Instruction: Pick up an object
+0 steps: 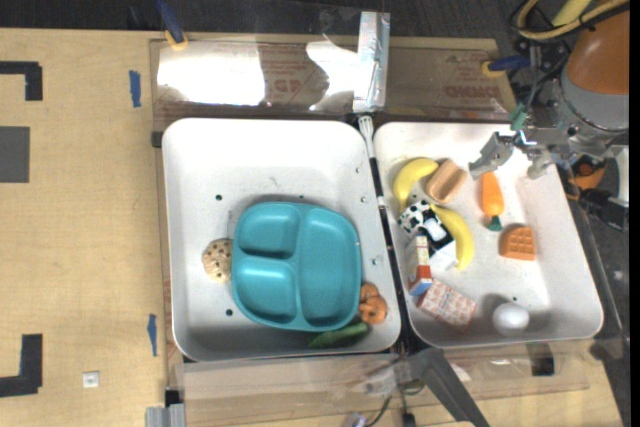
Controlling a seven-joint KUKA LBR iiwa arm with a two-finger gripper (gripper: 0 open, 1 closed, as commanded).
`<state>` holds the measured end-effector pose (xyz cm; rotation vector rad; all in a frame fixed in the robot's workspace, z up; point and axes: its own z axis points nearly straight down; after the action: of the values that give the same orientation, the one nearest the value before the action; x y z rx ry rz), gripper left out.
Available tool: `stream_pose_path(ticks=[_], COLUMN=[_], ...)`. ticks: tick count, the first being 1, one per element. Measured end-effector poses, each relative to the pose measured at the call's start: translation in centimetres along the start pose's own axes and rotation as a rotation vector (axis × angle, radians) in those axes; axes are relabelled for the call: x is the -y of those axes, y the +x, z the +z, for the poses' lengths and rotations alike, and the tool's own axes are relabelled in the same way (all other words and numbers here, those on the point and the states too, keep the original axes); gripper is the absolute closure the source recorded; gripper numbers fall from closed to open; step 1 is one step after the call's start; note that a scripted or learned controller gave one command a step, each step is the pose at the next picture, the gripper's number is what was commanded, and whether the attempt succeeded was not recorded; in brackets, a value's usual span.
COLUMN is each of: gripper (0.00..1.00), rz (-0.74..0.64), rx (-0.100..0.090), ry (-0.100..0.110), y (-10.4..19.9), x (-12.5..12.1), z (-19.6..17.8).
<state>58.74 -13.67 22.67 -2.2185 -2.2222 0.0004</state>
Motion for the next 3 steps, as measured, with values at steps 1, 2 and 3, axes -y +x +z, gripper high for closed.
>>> stream_pose_path(ticks=[1, 2, 3], gripper=[0.00, 1.00, 1.00], rz=[0.142, 0.144, 0.439], rx=[0.002, 0.002, 0.001], ry=[-0.008, -0.008, 0.003], y=[-2.8, -2.8, -1.1], x=[0.3, 0.3, -1.0], z=[13.9, 12.9, 13.9])
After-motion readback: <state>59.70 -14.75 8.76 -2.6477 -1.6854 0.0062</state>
